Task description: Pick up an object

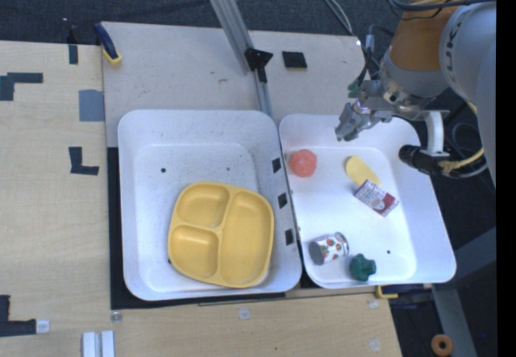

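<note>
Right, here is the bench from above, two white bins side by side. The grey arm [451, 33], with its orange band at the upper right of the frame, reaches down over the far edge of the right bin [427, 210]. The gripper [348, 131] hangs near that bin's upper left corner, above bare white floor, with nothing between its fingers as far as this view shows. Whether those fingers stand apart or together, I cannot tell; they are small and dark against the wrist.

Now the objects. A round pinkish-red ball [303, 163] sits in the upper left part of the right bin, just below and to the left of the gripper, not touching it. Right of it lies a yellow oblong piece [359, 168], and touching its lower end is a small red and white packet [376, 198], tilted. Down toward the bin's lower edge, a small white can with red markings [328, 248] lies on its side, and just beside it to the right sits a dark green lump [362, 267].

Over in the left bin [145, 186], a yellow divided tray [222, 234] with three compartments lies flat in the lower middle.

Beyond the bins, a metal pole [230, 13] slants up toward the top of the frame, and a blue and yellow clamp [107, 43] grips the board at upper left.
</note>
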Tool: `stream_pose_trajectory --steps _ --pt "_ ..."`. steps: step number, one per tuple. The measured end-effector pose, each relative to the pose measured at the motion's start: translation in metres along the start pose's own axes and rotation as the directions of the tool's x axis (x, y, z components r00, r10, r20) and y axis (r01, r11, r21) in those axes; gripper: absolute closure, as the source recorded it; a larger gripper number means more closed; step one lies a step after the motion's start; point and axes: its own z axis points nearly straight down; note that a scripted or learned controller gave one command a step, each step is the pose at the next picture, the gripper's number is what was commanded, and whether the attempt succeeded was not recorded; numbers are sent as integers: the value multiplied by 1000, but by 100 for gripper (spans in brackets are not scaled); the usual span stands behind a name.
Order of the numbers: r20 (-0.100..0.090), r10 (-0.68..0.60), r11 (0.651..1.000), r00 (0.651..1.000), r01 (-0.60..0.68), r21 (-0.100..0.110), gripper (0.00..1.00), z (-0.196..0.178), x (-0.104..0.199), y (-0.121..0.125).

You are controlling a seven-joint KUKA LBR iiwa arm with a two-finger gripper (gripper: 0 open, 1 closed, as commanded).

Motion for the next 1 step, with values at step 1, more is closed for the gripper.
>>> stream_pose_trajectory --steps 1 --pt "0 -1 1000 1000 1 0 100 -11 48 -17"
